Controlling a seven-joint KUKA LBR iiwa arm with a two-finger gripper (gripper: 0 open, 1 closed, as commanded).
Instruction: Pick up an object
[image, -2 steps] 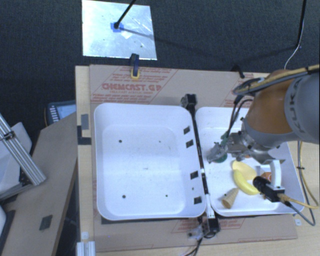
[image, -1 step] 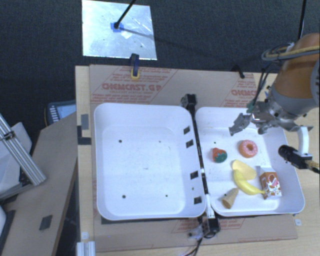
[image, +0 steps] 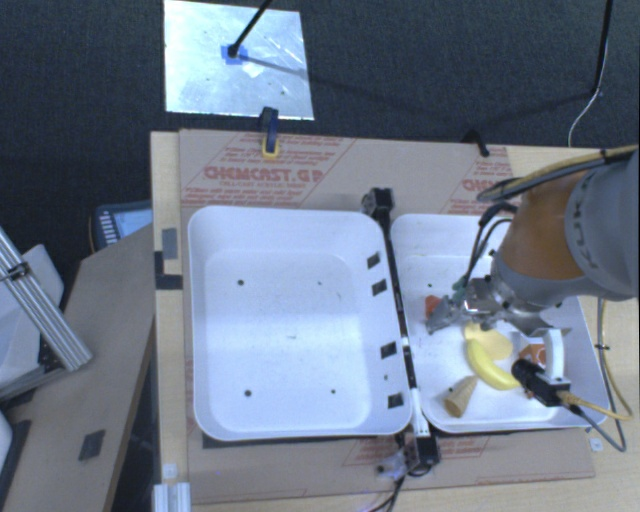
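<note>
Dark carpet surrounds our bench, where cardboard (image: 330, 165) underlies two white bins. From the overhead camera we see the left bin (image: 290, 320) bare and the right bin (image: 430, 250) holding a yellow banana (image: 487, 358), a tan cone (image: 460, 396) and a small red piece (image: 432, 303). Our gripper (image: 452, 312) hangs low beside the banana, probably lining up a grasp; how its jaws stand we cannot tell.

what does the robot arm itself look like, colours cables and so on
The arm is a thick, rounded grey body with an orange band above the wrist. Thin black cables loop along the orange part down to the gripper, a small metallic grey assembly. A white block with a black piece sits below it.
</note>
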